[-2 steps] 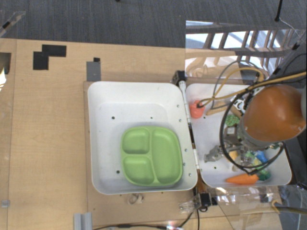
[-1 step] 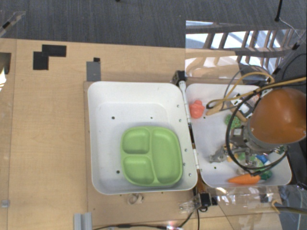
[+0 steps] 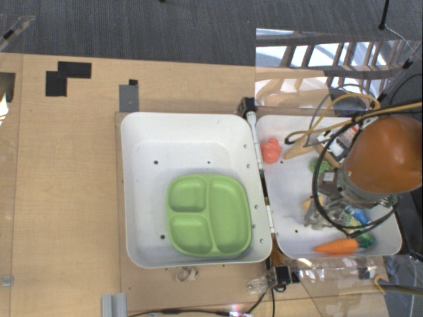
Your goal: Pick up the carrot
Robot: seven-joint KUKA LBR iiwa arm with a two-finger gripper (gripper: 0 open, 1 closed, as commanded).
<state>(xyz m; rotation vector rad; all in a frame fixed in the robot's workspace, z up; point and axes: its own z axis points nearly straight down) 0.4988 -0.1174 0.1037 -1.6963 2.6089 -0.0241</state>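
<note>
Wooden boards make up the bench (image 3: 66, 197), pale and smooth, with a few black squares (image 3: 66, 78) stuck near its far left corner. Behind the bench the floor (image 3: 132, 12) is dark grey carpet. Two white bins sit side by side on the wood. The left bin (image 3: 142, 144) holds a green plate (image 3: 209, 214) with three sections in it. The right bin (image 3: 284, 203) holds small toys. A pink toy (image 3: 270, 150) rests by its left wall, close to where the two bins meet. The carrot (image 3: 338, 246) lies flat near the front edge of the right bin, orange with a bit of green at its right end. The grey arm with its big orange band (image 3: 385, 154) hangs over the right side of that bin, with black cables looping around it. The gripper (image 3: 330, 211) points down just behind the carrot, close to it but not touching it. The arm and cables hide its tips, so I cannot tell how its jaws stand. Some blue and green bits (image 3: 360, 220) peek out beside it, too hidden to name.
</note>
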